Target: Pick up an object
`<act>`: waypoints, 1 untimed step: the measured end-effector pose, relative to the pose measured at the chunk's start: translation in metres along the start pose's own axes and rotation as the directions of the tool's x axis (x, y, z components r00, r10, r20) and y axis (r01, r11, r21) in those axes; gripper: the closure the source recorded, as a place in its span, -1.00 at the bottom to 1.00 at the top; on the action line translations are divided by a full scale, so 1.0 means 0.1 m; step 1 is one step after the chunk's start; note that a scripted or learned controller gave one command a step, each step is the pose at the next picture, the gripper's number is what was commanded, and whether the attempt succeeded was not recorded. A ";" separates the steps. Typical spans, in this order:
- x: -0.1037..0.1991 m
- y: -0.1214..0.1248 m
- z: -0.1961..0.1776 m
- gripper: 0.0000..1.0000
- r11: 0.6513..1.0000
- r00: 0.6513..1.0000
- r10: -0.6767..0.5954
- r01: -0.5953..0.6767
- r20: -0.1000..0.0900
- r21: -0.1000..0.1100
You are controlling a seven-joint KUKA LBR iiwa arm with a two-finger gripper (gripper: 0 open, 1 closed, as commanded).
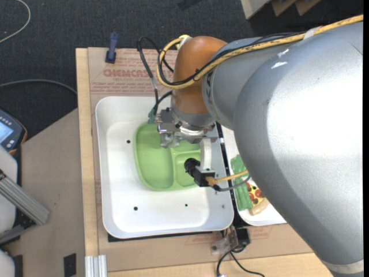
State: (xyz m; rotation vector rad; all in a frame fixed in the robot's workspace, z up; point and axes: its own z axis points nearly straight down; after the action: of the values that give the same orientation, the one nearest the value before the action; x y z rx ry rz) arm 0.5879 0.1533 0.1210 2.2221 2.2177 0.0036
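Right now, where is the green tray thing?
The green tray lies in the left white bin, toward its right side in the camera view, directly under the arm's wrist, which covers part of it.

- left bin (115, 154): white plastic, smooth, semi-gloss w/ soft sheen on walls
- green tray (153, 160): light green plastic, smooth, matt-ish, moulded compartments
- arm (300, 126): grey painted metal-look shell, smooth, satin w/ broad highlights
- orange band (193, 68): smooth, glossy, looks like plastic or painted cover
- wrist flange (190, 128): bare metal, silver, shiny
- cables (153, 74): black and yellow sheathing, smooth, rubber/plastic look
- bench top (92, 172): tan board, cardboard/wood look, matt, red print
- floor (52, 27): dark carpet-like, rough, matt
- right bin (271, 218): white plastic, smooth
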 end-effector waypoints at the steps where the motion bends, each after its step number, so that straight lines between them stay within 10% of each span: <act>1: -0.05 -0.05 -2.35 1.00 1.000 1.000 -0.003 0.003 -0.004 -0.013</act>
State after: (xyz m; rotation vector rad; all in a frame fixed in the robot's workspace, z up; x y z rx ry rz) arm 0.5824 0.1486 0.3560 2.2139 2.2170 0.0217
